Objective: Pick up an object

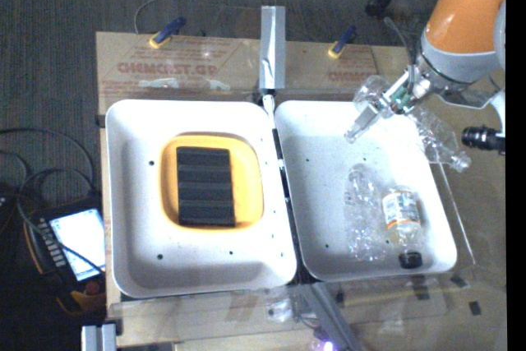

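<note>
A clear plastic bottle [400,218] with a white label and a black cap lies in the right bin [320,177], near its front right corner. Beside it on the left lies a crumpled piece of clear plastic [359,214]. In the left bin [131,177] rests a yellow sponge with a black ribbed top [209,182]. My gripper [406,147] hangs over the far right part of the right bin. It is open, its two clear fingers spread wide with nothing between them. It sits well behind the bottle.
A metal divider post [272,45] stands behind the seam between the bins. Two clamps [167,31] hold the cardboard backing. Cables and a small screen [74,234] lie on the floor at left.
</note>
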You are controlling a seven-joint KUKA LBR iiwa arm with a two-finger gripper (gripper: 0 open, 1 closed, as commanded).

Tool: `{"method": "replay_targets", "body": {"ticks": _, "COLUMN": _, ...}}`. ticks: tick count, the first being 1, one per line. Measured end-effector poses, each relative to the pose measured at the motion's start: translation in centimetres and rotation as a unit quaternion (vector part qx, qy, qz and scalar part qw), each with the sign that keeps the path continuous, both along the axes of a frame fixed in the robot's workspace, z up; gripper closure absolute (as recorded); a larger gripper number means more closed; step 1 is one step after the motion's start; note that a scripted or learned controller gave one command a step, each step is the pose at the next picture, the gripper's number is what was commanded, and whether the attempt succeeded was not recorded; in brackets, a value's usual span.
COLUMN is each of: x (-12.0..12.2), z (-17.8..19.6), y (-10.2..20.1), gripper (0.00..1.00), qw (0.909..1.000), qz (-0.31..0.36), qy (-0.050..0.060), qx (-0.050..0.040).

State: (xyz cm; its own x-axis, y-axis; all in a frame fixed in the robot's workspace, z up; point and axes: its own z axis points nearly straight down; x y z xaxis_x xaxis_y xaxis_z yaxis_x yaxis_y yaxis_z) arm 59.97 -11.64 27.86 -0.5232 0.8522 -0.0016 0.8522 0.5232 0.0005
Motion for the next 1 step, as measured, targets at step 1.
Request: {"method": "replay_targets", "body": {"ticks": 1, "x": 5.53, "z": -5.36, "y": -0.15, "gripper": 1.00, "qw": 0.9959, "qz": -0.090, "qy": 0.001, "qx": 0.0000}}
